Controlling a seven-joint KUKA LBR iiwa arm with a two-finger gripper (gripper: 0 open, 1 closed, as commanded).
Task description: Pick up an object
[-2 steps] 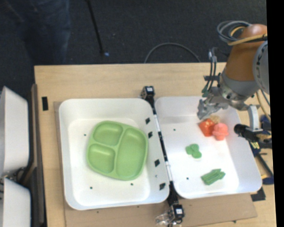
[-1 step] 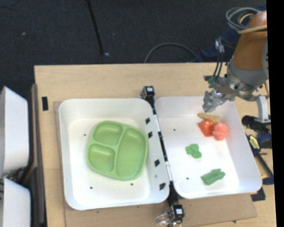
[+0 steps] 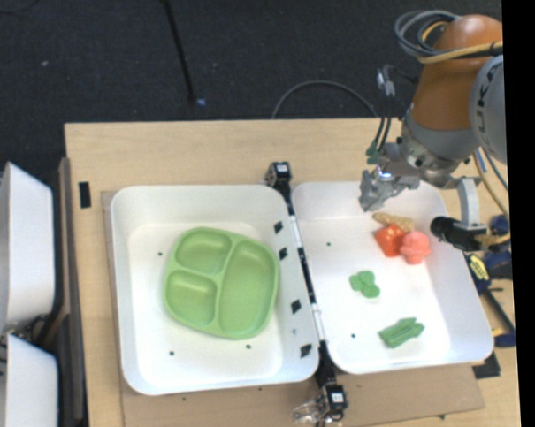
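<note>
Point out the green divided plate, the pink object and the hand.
green divided plate [image 3: 222, 282]: camera view, on its middle ridge, in the left bin.
pink object [image 3: 416, 247]: camera view, on its rounded top, in the right bin.
hand [image 3: 379, 194]: camera view, at its tip.

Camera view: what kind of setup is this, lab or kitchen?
Likely a robot lab pick-test bench: a grey-and-orange arm over two white bins, toy food pieces in the right bin, and loose cables on dark carpet.

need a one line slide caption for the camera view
Gripper over the right bin near small toys; green divided plate in the left bin.
</note>
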